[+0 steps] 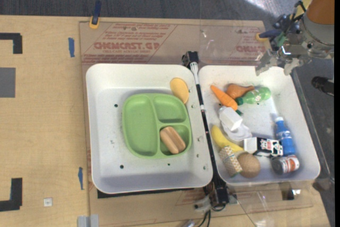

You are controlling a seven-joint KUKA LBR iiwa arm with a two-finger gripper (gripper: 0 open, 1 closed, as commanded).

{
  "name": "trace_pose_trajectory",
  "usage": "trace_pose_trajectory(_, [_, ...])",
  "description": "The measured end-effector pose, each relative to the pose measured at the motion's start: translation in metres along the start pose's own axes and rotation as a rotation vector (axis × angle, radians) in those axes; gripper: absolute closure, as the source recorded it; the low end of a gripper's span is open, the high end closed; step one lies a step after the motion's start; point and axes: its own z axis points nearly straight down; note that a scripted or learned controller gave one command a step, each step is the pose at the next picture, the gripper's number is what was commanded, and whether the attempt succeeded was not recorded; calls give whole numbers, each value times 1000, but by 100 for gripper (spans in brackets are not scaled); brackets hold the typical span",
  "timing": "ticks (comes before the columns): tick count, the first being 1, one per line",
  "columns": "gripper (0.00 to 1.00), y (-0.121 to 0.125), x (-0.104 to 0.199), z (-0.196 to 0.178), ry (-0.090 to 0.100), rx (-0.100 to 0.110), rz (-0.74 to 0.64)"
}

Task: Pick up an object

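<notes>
Gripper (277, 64) sits upper right of frame, above the back-right corner of the right bin (311, 138), fingers apart w/ nothing between them. So the step in hand looks like approach, nothing grabbed yet.

Candidates are all in the right bin: carrot (222, 97) and a green bottle (255, 95) toward the top, white cup (232, 120) mid, banana (224, 138) left-centre, blue bottle (283, 135) at right, potato (248, 165) and a small can (286, 165) at the bottom. Left bin (101, 130) has a green tray (139, 125) w/ a bread roll (172, 139) in its lower right compartment, plus a lemon-ish yellow thing (179, 90) touching the tray's top edge.

To do it well, I'd go for the green bottle or blue bottle (closest to the gripper, some free space on at least one side). Line the fingers across the short axis, come straight down, avoid the bin wall. The lower cluster is packed tight, items touching, so fingers likely jam there. Carrot is slim and may roll.
</notes>
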Motion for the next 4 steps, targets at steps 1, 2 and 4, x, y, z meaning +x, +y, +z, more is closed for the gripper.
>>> trace_pose_trajectory(1, [0,7,51,143,-2,-12,52])
trace_pose_trajectory(2, [0,-32,59,152,-4,-10,-324])
trace_pose_trajectory(4, [100,-83,55,138,-10,-26,-390])
